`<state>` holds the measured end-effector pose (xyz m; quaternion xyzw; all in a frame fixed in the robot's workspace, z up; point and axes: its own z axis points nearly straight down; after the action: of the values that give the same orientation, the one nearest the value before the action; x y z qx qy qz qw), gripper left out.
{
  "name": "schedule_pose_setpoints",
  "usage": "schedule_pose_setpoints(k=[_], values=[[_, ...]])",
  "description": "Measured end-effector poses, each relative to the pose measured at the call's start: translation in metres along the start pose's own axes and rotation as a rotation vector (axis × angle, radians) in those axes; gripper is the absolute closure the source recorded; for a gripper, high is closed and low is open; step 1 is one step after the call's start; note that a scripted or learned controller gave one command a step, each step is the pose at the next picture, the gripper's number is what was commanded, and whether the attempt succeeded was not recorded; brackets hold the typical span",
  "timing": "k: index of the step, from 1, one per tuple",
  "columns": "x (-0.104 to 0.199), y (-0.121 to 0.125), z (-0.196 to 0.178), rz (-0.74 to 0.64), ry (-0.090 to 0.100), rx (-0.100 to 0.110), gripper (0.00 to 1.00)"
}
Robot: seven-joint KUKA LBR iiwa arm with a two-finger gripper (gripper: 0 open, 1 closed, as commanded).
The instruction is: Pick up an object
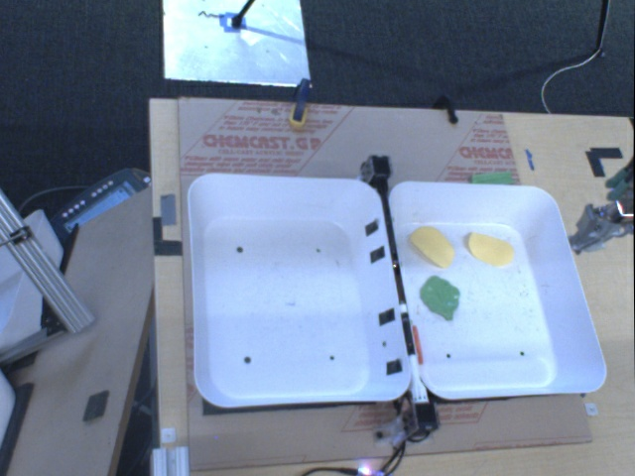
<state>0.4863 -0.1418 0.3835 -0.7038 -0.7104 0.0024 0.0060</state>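
Note:
In the right bin (556, 365) lie three objects. Two yellow pieces sit near its back: one (432, 246) toward the left, the other (491, 249) just right of it. A green lump (440, 297) rests below them, close to the divider. My gripper (595, 224) hangs at the far right edge of the view, over the bench beyond the right bin's rim, well apart from all three objects. Nothing shows between its fingers.
The left bin (213, 365) stands beside the right one, joined by a row of black clips (385, 286). Both rest on a cardboard sheet (258, 137). A shiny metal plate (233, 28) lies at the back, a metal rail (40, 276) at the left.

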Motion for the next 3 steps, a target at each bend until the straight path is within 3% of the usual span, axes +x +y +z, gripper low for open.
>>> schedule_pose_setpoints(k=[1,2,3], values=[[0.020,0.015,-0.162,0.002,-0.010,-0.034,1.00],[-0.050,-0.003,-0.152,0.015,-0.009,-0.016,1.00],[-0.065,-0.002,-0.152,0.009,-0.008,-0.016,1.00]])
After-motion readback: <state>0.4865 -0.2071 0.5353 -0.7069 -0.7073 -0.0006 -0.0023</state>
